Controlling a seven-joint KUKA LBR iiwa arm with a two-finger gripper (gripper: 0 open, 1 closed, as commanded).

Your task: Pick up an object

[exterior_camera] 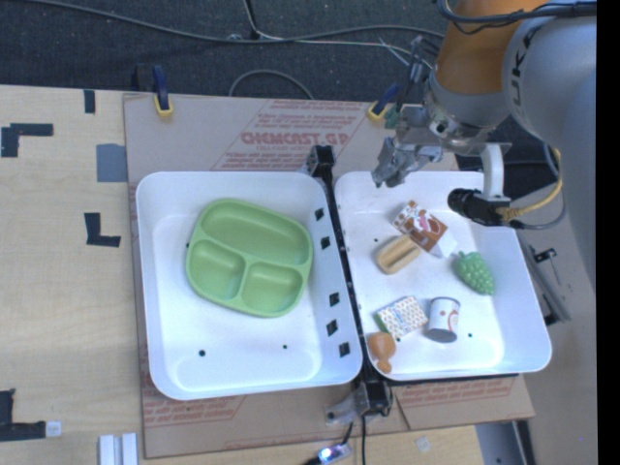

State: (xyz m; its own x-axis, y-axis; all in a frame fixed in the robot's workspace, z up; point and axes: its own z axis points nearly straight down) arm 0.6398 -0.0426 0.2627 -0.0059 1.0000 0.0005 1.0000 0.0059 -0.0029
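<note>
1. Camera view from above, at a slant: two white bins sit side by side on a cardboard sheet [291,129] that lies on a wooden bench [58,260].
2. Six small things lie loose in the right bin [523,342], none of them lifted.
3. Near the bin's middle is a tan bread roll [397,254]; touching it at 1 o'clock is a red and white packet [420,226].
4. At 3 o'clock from the roll, near the right wall, lies a green bunch of grapes [475,271].
5. Toward 6 o'clock from the roll sit a patterned packet [401,315] and, just beside it on the right, a small can [443,320] on its side.
6. An orange piece [382,349] lies at the bin's near left corner.
7. The gripper [390,170] hangs over the bin's far left corner, at 12 o'clock from the roll and apart from every item; nothing shows between its fingers, and how far they are spread cannot be told.
8. The grey arm [557,66] reaches in from the upper right.
9. The left bin [160,260] holds a green divided plate [249,257].
</note>
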